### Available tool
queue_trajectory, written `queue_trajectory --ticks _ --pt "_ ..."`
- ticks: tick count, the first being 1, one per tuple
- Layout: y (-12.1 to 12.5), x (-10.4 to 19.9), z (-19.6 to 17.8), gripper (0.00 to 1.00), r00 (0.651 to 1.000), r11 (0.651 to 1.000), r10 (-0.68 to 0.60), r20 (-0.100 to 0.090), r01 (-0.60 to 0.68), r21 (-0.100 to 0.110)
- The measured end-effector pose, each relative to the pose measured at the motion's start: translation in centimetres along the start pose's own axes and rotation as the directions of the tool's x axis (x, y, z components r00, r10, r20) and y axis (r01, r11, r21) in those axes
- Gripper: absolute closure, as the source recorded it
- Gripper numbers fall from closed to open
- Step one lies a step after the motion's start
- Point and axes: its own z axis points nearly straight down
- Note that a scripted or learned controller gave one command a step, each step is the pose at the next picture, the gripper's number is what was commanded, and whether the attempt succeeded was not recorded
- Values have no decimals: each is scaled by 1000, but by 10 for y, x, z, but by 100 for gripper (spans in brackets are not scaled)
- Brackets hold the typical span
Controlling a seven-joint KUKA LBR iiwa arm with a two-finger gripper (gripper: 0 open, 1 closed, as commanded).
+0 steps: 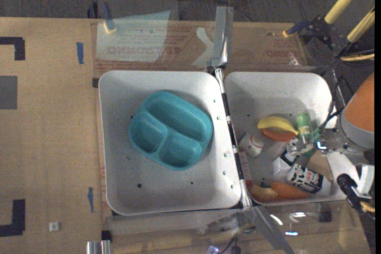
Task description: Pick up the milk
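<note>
Fingers [309,141] of ours are blurred among the clutter, so we cannot tell whether they grip anything. We see the milk carton [305,177] lying in the right bin [271,89], partly hidden.

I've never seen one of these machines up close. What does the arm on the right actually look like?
What shows of the arm at the right edge is a rounded orange band with pale grey below it. Thin dark cables run near it, and a black and white piece sits lower down. The end over the right bin is too blurred to describe.
</note>
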Motion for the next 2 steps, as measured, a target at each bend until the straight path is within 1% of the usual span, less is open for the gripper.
queue_trajectory --ticks 1,2 --pt "-1 84 1 0 983 983 186 2 -186 -13" --pt "4 91 2 0 842 842 540 -8 -539 15"
